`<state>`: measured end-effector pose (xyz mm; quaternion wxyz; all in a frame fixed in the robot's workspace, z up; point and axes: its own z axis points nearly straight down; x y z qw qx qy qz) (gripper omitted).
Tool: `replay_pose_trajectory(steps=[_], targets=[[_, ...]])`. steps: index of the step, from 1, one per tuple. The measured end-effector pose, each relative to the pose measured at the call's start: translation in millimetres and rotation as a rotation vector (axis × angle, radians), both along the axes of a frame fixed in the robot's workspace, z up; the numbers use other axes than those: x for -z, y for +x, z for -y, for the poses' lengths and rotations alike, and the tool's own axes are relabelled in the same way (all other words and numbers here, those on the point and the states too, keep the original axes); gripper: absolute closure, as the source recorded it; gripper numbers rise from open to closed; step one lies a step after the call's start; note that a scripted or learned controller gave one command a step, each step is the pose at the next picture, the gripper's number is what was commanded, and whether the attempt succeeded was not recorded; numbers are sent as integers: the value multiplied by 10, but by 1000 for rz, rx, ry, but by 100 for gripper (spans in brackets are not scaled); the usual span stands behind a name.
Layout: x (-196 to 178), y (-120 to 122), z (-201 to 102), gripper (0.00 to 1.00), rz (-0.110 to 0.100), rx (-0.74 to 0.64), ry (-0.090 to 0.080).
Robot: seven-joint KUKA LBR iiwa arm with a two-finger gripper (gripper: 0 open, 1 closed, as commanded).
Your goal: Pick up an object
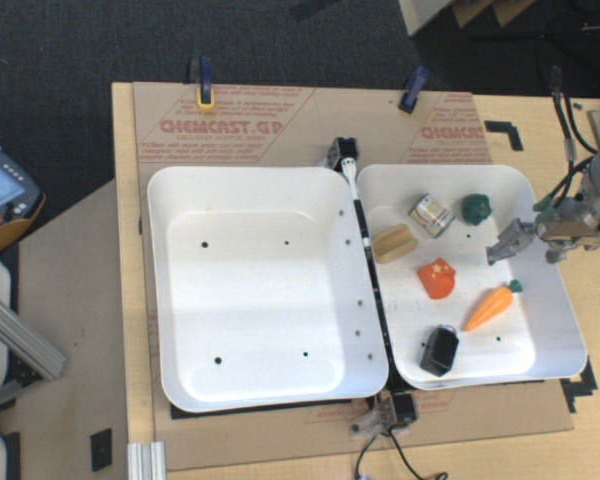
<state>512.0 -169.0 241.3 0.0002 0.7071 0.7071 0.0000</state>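
Observation:
The right bin (555,343) holds several small objects: a silver and tan cube (431,214), a dark green ball (475,208), a tan block (393,242), a red strawberry-like piece (437,279), an orange carrot (489,307) and a black object (440,350). My gripper (528,252) hovers over the bin's right side, just right of the green ball and above the carrot's leafy end. It is open, its grey fingers spread apart with nothing between them.
The left bin (180,368) sits beside the right one, their rims meeting along a dark clip strip (368,268). Both rest on a cardboard sheet (280,118) held by clamps at the back. Cables (565,138) hang near the arm at the right.

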Motion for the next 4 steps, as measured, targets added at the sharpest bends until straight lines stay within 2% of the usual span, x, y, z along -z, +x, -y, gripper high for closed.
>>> replay_pose_trajectory(steps=[1,2,3,4], targets=[[64,-92,-649,0,-4,-7,5],[1295,48,-785,0,-13,-1,4],[1122,80,-764,100,1,1,-1],[203,110,-1534,100,10,-10,3]])
